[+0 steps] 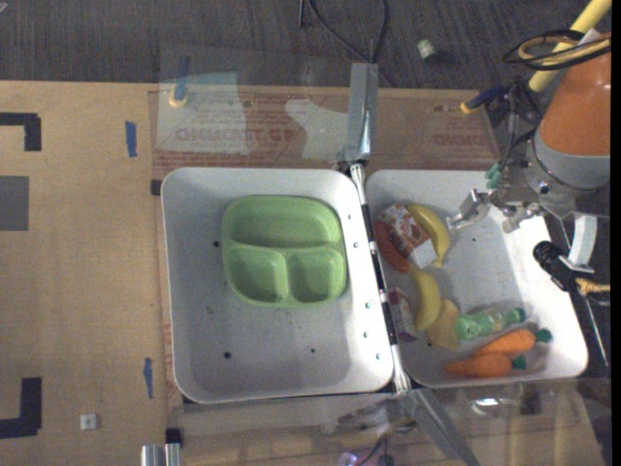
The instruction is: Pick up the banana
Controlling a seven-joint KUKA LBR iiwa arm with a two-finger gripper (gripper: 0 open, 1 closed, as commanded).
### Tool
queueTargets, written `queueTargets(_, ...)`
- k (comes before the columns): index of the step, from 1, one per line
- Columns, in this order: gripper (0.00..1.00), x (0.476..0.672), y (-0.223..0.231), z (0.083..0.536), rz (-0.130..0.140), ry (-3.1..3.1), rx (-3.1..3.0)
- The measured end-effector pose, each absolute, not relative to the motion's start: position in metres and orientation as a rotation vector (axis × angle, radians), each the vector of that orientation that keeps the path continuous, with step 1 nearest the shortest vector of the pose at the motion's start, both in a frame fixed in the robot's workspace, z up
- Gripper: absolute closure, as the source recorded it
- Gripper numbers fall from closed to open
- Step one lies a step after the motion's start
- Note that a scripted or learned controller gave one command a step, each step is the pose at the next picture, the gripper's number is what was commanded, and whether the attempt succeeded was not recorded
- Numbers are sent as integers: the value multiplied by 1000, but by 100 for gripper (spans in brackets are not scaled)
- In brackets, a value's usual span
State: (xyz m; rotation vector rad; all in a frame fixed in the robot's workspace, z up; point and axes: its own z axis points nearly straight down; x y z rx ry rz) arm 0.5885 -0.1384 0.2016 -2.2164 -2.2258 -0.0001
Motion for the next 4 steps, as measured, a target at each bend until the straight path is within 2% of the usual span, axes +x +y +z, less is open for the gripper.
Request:
queueTargets(1,0,619,-123,118,-28,-2369,-2101)
queueTargets(3,0,621,-107,107,-32,-2271,-2216)
queueTargets(4,0,635,-112,107,-33,-2249,-2228)
